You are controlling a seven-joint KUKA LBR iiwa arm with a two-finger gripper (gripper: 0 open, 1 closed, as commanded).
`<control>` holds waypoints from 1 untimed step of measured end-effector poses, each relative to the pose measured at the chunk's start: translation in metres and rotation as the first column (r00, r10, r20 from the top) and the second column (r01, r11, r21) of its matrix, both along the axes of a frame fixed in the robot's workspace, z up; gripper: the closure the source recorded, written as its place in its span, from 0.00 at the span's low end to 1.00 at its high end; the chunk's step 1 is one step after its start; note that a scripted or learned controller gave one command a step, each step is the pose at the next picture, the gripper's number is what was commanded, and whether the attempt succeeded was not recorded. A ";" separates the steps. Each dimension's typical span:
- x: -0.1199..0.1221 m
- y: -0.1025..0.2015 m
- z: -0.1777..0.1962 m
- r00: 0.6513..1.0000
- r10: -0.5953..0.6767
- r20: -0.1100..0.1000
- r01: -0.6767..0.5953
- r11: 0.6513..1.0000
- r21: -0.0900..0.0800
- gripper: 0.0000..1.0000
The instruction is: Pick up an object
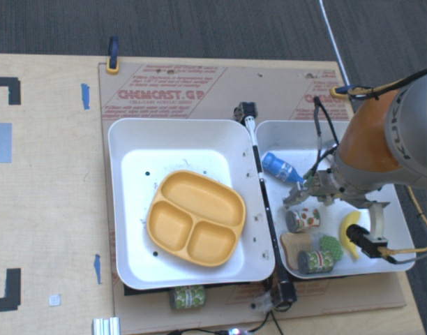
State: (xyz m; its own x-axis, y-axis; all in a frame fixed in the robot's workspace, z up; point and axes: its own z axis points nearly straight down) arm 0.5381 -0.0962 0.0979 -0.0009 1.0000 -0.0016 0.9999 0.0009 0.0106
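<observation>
Grey arm with orange band reaching over right bin (pixel 409 237), gripper (pixel 305 190) low among the objects, finger state cannot be told, blue bottle (pixel 280 167) just beside it, small can (pixel 303 219) below, yellow divided plate (pixel 195 218) in left bin (pixel 123 208).

A: Where does the camera sit?
B: High over the bench (pixel 46 208), fixed, tilted down toward twelve o'clock, far enough off to take in both white bins (pixel 119 187).
A: And the arm (pixel 388 138)?
B: It reaches in from three o'clock, over the right-hand bin.
</observation>
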 end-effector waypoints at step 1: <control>-0.018 0.004 -0.011 1.000 0.000 -0.001 0.000 1.000 0.000 0.00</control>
State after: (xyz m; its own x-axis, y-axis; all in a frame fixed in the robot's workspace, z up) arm 0.5203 -0.0921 0.0871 -0.0009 1.0000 -0.0013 1.0000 0.0009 0.0092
